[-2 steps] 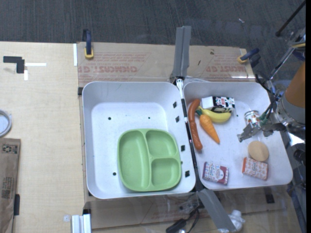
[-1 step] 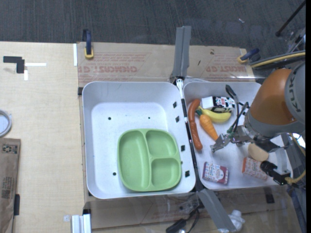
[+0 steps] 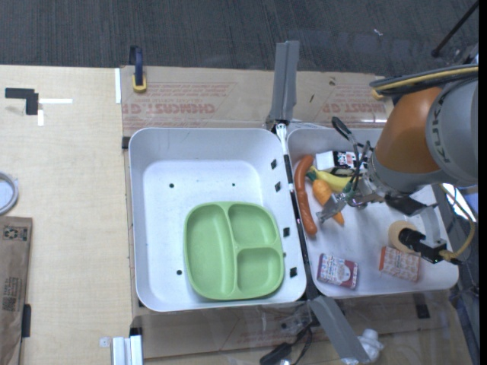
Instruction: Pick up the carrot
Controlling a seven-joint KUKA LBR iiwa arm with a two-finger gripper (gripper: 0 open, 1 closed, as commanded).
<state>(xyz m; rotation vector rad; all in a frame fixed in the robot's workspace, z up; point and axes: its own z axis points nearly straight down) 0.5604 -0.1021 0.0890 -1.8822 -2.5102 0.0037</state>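
We see two shallow white plastic bins side by side on the bench: the left bin (image 3: 152, 204) holds a light green plastic plate with three compartments (image 3: 233, 249), lying flat toward its near right corner. The right bin (image 3: 365, 284) holds the rest. The small orange carrot (image 3: 323, 193) lies near that bin's left wall, between a long reddish-orange sausage-shaped toy (image 3: 306, 195) running along the wall on its left and the gripper on its right, with a yellow banana (image 3: 332, 179) touching it on the far side. The grey arm with its orange band (image 3: 407, 131) reaches in from the right, and its metal two-finger gripper (image 3: 335, 210) hangs low over the bin just beside the carrot's near end. Its slim fingers (image 3: 329, 214) point down and to the left, close together; we cannot tell whether they are closed or whether they touch the carrot, and nothing shows clearly between them. Toward the bin's near edge lie two small red-and-white packets (image 3: 336, 270) (image 3: 399, 264), well apart from the carrot, and a small black-and-white printed box (image 3: 344, 159) sits near the far wall behind the banana.
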